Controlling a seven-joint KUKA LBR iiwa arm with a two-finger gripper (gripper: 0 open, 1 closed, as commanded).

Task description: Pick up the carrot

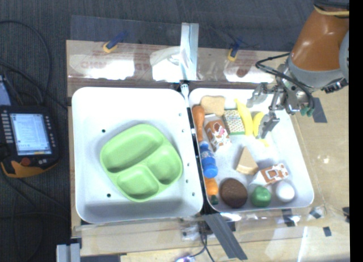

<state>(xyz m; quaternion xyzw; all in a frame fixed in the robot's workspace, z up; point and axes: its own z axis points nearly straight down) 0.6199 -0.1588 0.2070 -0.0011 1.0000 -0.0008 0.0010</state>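
Note:
The carrot is a slim orange stick lying lengthways against the left wall of the right bin, near its far end. My gripper hangs over the far right part of that bin, beside a yellow banana. It is well to the right of the carrot and apart from it. Nothing shows held in it.
Packed around the carrot are a bread slice, a small printed box and a blue bottle. Nearer the front lie a cheese wedge, a brown ball, a green ball and a white egg. The left bin holds a green divided plate.

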